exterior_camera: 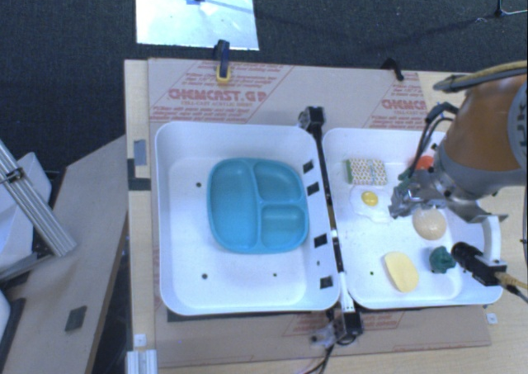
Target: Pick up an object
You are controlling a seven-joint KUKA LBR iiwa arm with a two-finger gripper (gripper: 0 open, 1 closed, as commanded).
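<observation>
Blue tray [256,205] in 1 white bin [177,158]; yellow slab [401,271], green toy [441,259].

A robotics lab bench is showing: 2 white bins [177,199] are sitting clamped on a protective-film-covered board [272,92], aluminium framing [33,207] is lying at left, dark carpet beyond.

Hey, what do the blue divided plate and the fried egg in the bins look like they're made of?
The blue divided plate looks like molded plastic with a smooth matte finish: uniform color, rounded compartment edges. The fried egg looks like toy food, probably plastic or rubber: flat white with a solid, even yellow yolk. The view is too coarse to tell which.
</observation>
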